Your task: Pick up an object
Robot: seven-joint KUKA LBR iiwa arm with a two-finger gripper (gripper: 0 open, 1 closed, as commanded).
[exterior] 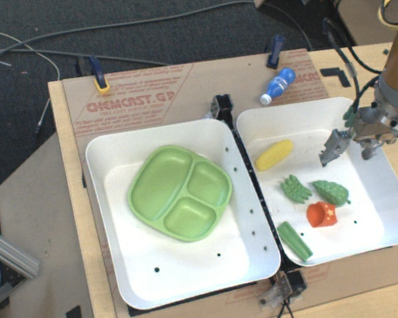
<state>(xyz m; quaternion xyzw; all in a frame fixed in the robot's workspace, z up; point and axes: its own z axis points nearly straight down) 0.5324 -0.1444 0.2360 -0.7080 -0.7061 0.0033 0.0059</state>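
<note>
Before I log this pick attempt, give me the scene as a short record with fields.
left bin: green divided plate
right bin: yellow corn, two leafy green pieces, red pepper, green pod
outside bins: blue bottle on the cardboard
gripper: over right bin's upper right, nothing visibly between its fingers

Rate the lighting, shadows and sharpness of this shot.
Camera view: even, soft light; the white bins are bright but not blown out; the green plate casts only a faint shadow; the toys and the pincer look slightly soft, the top left floor dim.
</note>
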